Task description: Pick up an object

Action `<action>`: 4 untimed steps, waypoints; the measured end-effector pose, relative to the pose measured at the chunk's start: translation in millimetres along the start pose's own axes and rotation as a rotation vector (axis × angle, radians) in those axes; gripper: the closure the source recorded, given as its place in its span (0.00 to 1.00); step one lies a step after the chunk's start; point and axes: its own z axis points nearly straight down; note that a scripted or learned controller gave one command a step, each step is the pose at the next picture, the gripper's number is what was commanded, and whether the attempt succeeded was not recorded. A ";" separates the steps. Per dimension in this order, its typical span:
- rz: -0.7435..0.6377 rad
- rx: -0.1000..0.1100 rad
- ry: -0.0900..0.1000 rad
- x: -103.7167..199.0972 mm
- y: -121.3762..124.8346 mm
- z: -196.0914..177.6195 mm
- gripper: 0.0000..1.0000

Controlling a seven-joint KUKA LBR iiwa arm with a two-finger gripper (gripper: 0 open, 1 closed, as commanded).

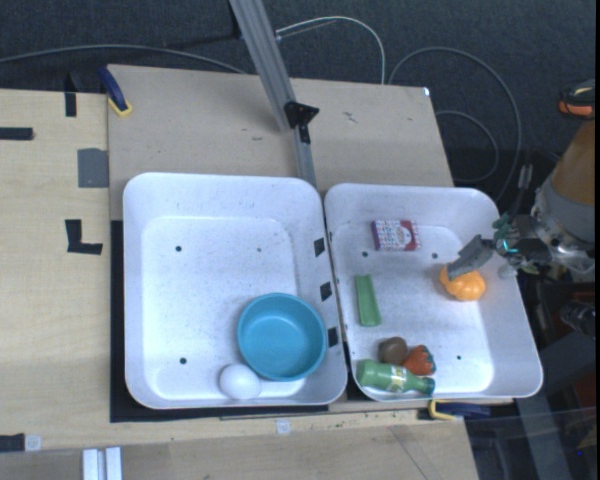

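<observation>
From my seat the gripper [472,258] sits at the right side of the right bin [515,368], its grey tip slanting down and leftward, and the orange fruit [464,286] lies just below and a shade left of that tip, touching or very nearly so. I can't tell how the gripper is set, and I see nothing clearly held in it. That fruit is the nearest candidate, roundish with no long axis to line up on, so I judge the coming move to be a short drop and a slight shift toward the near wall. It rests on the bin's flat white floor with bare space to its left and below, though the bin's right wall is close. Farther from the tip, the red-and-white packet [394,235] lies flat near the far wall, the green bar [367,301] lies with its long axis running front to back, and a green bottle [392,377], a brown lump [392,349] and a small red-orange piece [418,359] crowd the near left corner. Beyond that, the left bin [155,298] holds a blue bowl [280,336] with a white ball [240,380] beside it.
</observation>
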 end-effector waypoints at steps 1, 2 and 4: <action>0.000 0.000 0.000 -0.1 0.0 0.0 0.00; 0.001 0.006 0.001 -1.1 -0.3 64.4 0.00; 0.001 -0.001 -0.002 7.3 -4.8 142.2 0.00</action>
